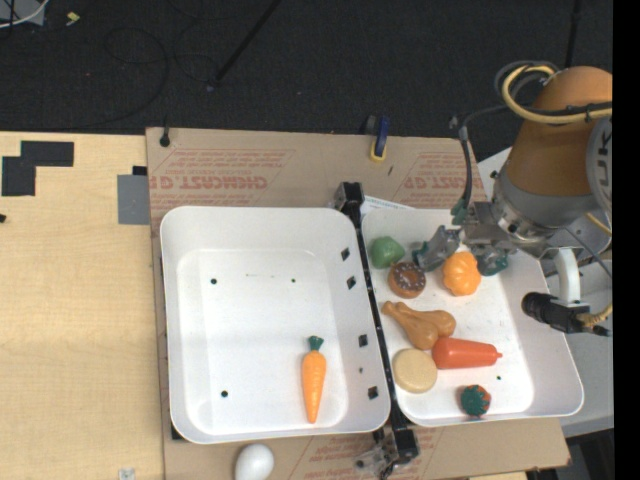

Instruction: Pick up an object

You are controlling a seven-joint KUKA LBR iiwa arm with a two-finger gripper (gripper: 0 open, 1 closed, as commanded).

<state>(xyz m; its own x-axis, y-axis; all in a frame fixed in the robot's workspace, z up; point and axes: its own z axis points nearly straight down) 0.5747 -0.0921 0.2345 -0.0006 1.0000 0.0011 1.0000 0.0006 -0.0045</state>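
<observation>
My gripper hangs over the back of the right bin, open, with one dark finger on each side of a small orange fruit. The fruit sits just below the fingers, and I cannot tell whether they touch it. Close by on its left lie a chocolate donut and a green vegetable. Further forward in this bin are a brown drumstick, a red pepper, a beige round piece and a small red-and-green piece. An orange carrot lies in the left bin.
A black divider with clips runs between the two bins. A white egg lies on the cardboard in front of the left bin. A black cable part juts out over the right bin's right edge.
</observation>
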